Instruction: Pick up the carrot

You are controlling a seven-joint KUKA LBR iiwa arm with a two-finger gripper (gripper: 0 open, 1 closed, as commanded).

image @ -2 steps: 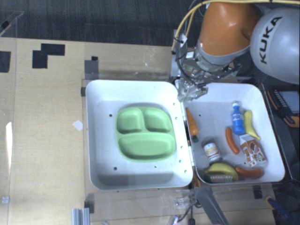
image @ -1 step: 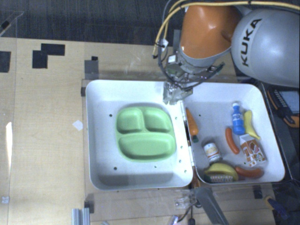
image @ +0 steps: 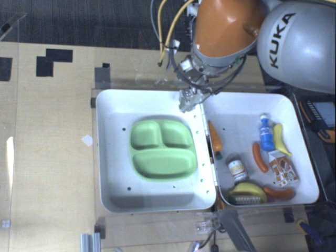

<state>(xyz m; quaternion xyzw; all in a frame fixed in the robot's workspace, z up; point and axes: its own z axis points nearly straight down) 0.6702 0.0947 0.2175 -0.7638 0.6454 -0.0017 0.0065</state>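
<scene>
- The arm comes in from the upper right; its big grey shell and orange band cover much of the bench's far edge, and looped yellow and black cables hang beside it.
- The gripper sits low at the far rim where the two bins meet. It is small, metallic and blurred, so whether it is spread or pressed together I cannot tell; nothing can be made out in it.
- The carrot lies in the right bin, just beside the dividing wall, long and tapered, orange with a dark green end toward the near side. It is near the gripper but apart from it.
- The left bin holds a smooth green plate with three compartments.
- Also in the right bin: a blue bottle, a yellow banana, a red sausage, a small printed carton, a small jar, and a yellow curved piece at the near wall, partly cut off by the rim.
</scene>
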